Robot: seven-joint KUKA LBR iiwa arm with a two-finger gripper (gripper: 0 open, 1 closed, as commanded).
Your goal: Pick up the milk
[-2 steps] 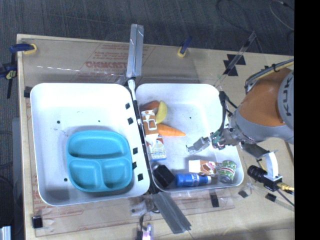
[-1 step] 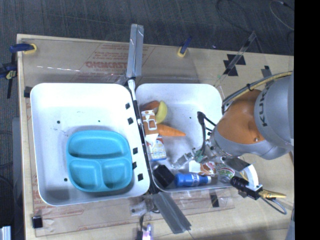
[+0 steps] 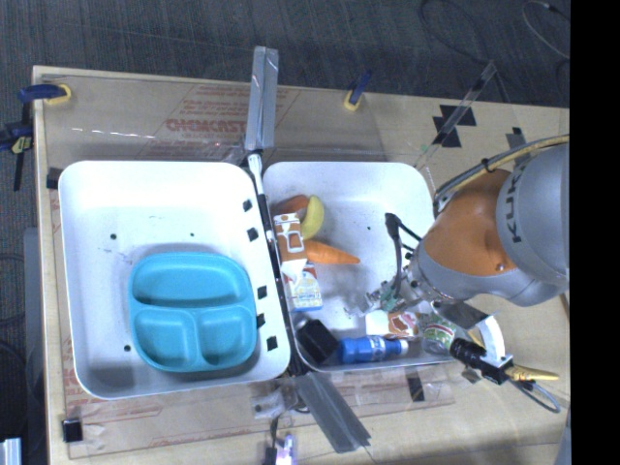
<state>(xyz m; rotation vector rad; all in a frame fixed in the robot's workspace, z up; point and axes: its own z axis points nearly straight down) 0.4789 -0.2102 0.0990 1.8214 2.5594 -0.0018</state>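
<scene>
one milk carton, small, lying flat in the right bin by the divider, below the carrot. likely light, crushable; grip across narrow sides. gripper nearby, state indeterminable.

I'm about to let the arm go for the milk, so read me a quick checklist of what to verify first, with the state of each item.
1. Milk located: ok. The milk carton lies in the right bin, near the wall between the bins.
2. Top of the carton unobstructed: ok, nothing lies on it.
3. Room around the carton: not ok. The carrot and a black object sit close by.
4. Pincer over the milk: not ok. The arm hangs over the bin's right side, away from the carton.
5. Pincer state: cannot tell, hidden under the arm.
6. Left bin: ok, the blue tray is apart from the milk.
</scene>
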